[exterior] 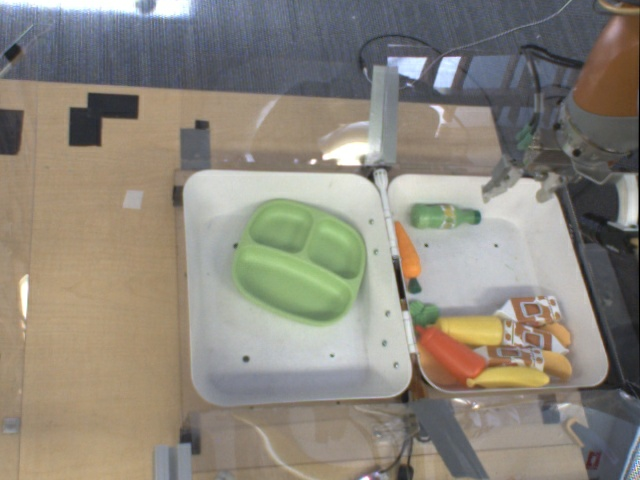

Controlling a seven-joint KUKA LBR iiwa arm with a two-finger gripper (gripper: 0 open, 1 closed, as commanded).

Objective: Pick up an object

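Camera view shows the gripper (520, 181) poised over the right bin's (560, 223) far rim, jaws spread apart and holding nothing. Candidate objects lie below: a green bottle (445, 216) near the rim and a carrot (406, 251) against the divider.

Your arm (608, 78) shows a rounded orange band above a pale grey wrist ring. Below that you see the tool (520, 183), a grey metal body ending in two slim light-grey prongs. Dark cables run along the wrist's side beside a thin metal frame.
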